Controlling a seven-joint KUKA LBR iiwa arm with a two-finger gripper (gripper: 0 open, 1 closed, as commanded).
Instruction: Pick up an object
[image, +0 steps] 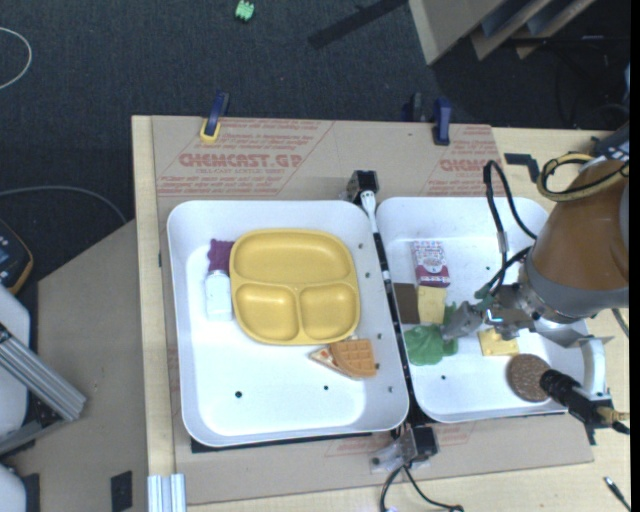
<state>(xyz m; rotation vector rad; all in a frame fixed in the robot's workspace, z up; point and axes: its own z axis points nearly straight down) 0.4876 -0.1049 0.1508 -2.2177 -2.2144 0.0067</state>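
arm (585, 250): comes in from the right, leaning over the right bin (470, 405), orange band up top
jaws (462, 322): low in the right bin, right by the green thing, honestly can't tell if they're wide or narrow from this angle
green thing (427, 346): leafy-looking lump near the right bin's left wall, touching or almost touching the jaws, can't say which
other stuff in right bin: red and white packet (431, 259), yellow block (431, 303) just below it, brown round cookie-ish disc (525, 376) near the front
left bin (260, 415): 1 yellow 3-section plate (294, 286), a waffle-like wedge (349, 357) at its front edge, a purple thing (220, 254) and a white thing (217, 295) on its left side
table (160, 300): both bins side by side on it
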